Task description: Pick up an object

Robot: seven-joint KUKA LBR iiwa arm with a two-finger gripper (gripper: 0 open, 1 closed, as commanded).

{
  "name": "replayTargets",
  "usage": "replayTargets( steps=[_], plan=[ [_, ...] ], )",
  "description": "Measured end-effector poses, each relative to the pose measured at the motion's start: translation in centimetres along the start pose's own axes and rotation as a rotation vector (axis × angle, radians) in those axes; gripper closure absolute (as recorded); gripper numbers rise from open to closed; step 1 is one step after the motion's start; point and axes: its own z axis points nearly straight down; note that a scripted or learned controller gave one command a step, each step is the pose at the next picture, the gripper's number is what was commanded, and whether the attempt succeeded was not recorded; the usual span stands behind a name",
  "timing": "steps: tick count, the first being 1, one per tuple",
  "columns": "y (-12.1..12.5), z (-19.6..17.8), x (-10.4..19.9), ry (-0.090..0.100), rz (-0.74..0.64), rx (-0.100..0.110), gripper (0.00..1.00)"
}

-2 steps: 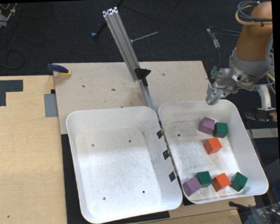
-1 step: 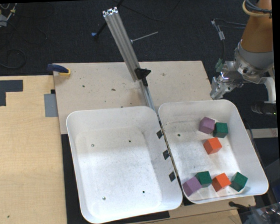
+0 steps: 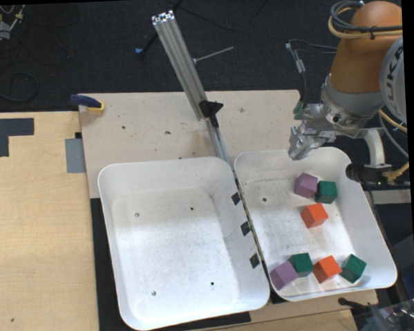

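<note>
Several small blocks lie in the right bin point(image 3: 360, 188). A purple block point(image 3: 305, 185) touches a green block point(image 3: 327, 191) near the bin's far side, with an orange block point(image 3: 314, 215) just in front of them. Along the near edge sit a purple block point(image 3: 283, 273), a green block point(image 3: 302, 263), an orange block point(image 3: 327, 268) and another green block point(image 3: 353, 267). My gripper point(image 3: 301, 148) hangs above the bin's far edge, a little behind the far purple block, with nothing seen between its fingers.
The left bin point(image 3: 126, 200) stands beside the right one, with black clips point(image 3: 245, 228) along the shared rim. A slanted aluminium post point(image 3: 185, 71) rises behind the bins. A blue and yellow clamp point(image 3: 86, 102) sits at the bench's far left corner.
</note>
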Motion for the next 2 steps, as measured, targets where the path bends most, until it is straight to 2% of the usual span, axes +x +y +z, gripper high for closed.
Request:
replayTargets(
  steps=[2],
  plan=[
    [-2.5,2.3,9.5,-0.001,0.0,0.001,1.0]
  ],
)
